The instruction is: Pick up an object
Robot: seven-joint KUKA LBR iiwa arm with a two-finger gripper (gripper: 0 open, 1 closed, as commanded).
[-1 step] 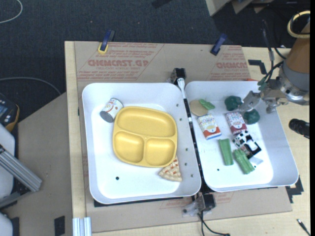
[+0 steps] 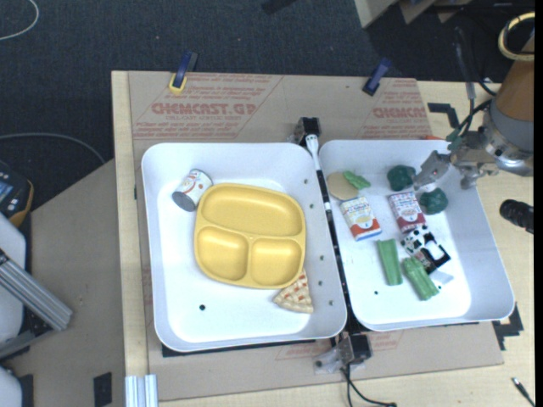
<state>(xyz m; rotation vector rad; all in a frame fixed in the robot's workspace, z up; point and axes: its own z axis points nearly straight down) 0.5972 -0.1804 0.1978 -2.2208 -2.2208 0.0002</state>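
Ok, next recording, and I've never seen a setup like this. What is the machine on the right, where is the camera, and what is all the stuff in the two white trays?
The camera is fixed above the bench, looking down at a slant. The machine at the right is a robot arm, grey with an orange band; its grasping tool hangs over the top of the right bin, close to two dark green lumps. Nothing can be seen between its fingers.

The left bin holds a yellow divided plate, a small can lying at the plate's upper left, and a toy pizza slice at its lower right edge.

The right bin holds small toy foods: two little cartons, green stick shapes, a flat tan piece and a black-and-white item.
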